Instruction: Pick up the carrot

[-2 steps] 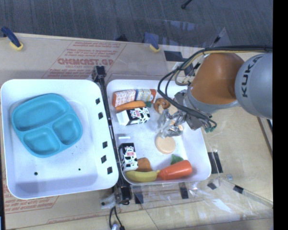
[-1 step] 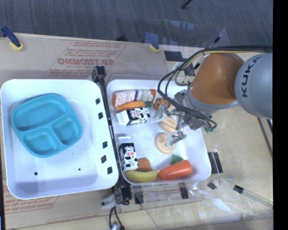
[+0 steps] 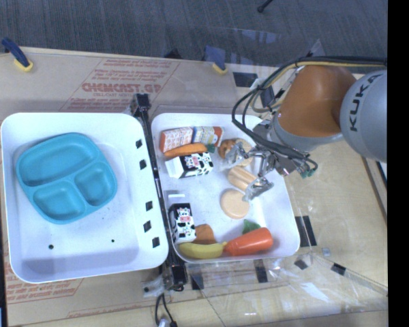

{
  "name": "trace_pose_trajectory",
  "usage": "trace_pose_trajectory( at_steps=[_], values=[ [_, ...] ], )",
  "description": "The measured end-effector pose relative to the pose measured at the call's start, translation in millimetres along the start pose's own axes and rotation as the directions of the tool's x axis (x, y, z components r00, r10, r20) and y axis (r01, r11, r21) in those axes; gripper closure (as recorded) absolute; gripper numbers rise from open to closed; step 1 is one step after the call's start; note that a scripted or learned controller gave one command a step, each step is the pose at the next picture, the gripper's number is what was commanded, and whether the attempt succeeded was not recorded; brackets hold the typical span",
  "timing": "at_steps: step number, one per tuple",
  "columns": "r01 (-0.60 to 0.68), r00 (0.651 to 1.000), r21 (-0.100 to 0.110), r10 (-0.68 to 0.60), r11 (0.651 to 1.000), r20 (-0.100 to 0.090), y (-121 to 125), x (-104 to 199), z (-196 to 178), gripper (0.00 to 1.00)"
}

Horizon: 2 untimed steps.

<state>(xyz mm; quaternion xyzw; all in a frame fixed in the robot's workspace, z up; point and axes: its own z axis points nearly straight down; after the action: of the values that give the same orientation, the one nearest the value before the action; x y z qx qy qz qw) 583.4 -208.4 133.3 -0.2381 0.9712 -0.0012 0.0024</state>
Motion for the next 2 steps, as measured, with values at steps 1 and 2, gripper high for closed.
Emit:
trace_pose_trajectory(
  at_steps=[1,2],
  values=[
    [-0.168,0.986,0.003,0.168,0.986,0.013,66.8,57.7,37.4,0.0],
    [-0.522,0.853,-0.001,0.522,0.853,0.001,45.6,67.3,39.4,0.0]
  ],
)
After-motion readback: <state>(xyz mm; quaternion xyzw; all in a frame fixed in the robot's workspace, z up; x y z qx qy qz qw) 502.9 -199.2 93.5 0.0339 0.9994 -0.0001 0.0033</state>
